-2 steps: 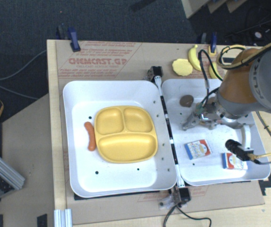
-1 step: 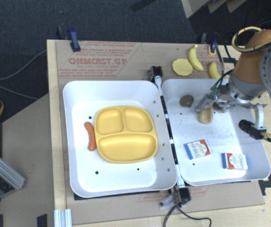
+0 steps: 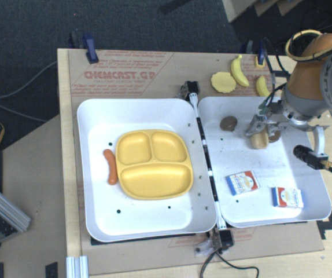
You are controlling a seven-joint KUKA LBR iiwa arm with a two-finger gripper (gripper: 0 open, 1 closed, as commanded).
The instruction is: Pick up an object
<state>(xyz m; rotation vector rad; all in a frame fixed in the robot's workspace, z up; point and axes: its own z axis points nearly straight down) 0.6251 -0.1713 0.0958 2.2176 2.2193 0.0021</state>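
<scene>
- Yellow plastic, a divided tray [image 3: 153, 164], sits in the left bin [image 3: 91, 126] with an orange sausage [image 3: 111, 167] lying just beside its left edge; both are well apart from me, so I judge they play no part in this try.
- Between the bins runs a dark hinge strip [image 3: 203, 155]; I should stay clear of it.
- In the right bin [image 3: 310, 213], a brown lump [image 3: 228, 123] lies near the upper left, apart from me; two small cartons [image 3: 242, 182] [image 3: 287, 197] lie lower down.
- Beyond the bin's top edge on the board [image 3: 120, 74] lie a yellow disc [image 3: 224, 82] and two bananas [image 3: 240, 72] [image 3: 262, 86], out of my concern.
- My gripper [image 3: 262, 133] is low in the right bin, and a tan piece [image 3: 259, 141] shows at my tips, just below them.
- Whether my fingers are apart, together or clamped on the piece I cannot tell; my own metal blurs into it.
- To do this well, I judge I should centre the piece between the fingers, close firmly but not crushingly, then lift straight up, slowly, watching that it rises with me.
- The risk, as I judge it, is nipping only its edge so it slips out.
</scene>
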